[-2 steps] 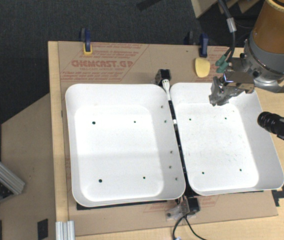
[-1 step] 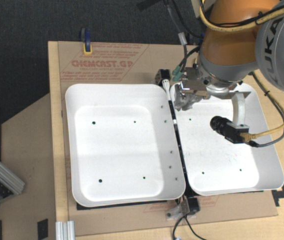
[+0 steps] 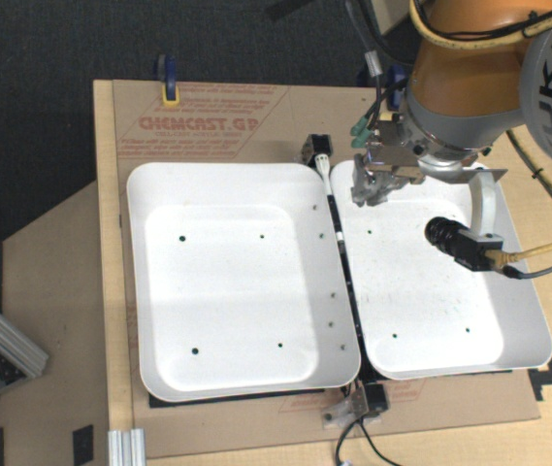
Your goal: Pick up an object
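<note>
Arm (image 3: 470,56) over right bin (image 3: 450,357), jaws low at far-left corner, maybe touching

Pincer (image 3: 368,193) low over right bin (image 3: 431,309)

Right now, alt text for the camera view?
The hand of the grey-and-orange robot arm hangs over the far left corner of the right-hand shallow white plastic bin, beside the matching left-hand bin; both bins rest on a brown paper-covered board.

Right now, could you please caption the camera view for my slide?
Robot arm with its gripper over the right white bin, beside the left white bin.
</note>
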Available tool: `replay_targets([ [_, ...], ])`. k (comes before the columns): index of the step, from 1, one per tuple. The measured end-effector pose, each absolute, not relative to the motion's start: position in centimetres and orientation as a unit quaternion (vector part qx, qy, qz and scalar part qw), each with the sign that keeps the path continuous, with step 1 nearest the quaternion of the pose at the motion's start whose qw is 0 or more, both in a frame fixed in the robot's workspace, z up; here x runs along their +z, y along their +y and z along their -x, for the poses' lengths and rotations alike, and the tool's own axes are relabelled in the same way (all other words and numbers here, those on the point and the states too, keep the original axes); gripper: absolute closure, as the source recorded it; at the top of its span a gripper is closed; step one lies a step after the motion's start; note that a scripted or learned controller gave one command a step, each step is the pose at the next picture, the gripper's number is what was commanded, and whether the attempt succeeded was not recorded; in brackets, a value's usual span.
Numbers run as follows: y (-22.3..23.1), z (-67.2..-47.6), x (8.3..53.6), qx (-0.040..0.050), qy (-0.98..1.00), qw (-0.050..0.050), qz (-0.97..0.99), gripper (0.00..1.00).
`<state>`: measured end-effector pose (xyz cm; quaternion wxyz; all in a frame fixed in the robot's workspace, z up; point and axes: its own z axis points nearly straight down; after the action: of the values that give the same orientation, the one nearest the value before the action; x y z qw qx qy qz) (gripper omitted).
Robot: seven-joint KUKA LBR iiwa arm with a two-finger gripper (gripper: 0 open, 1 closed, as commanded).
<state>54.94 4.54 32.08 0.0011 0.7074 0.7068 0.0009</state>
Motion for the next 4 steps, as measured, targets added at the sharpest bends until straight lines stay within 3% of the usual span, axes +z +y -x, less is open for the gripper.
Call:
replay_targets([
  [1,9.4,-52.3,44.9,0.0066,0.709,0.003,-0.705,1.00],
  [2,10.4,-54.3,32.1,-0.0046,0.707,-0.003,-0.707,1.00],
  [3,8.0,-53.3,33.0,-0.0013,0.706,-0.001,-0.708,1.00],
  [4,6.8,-53.8,35.2,0.0014,0.706,0.001,-0.708,1.00],
])
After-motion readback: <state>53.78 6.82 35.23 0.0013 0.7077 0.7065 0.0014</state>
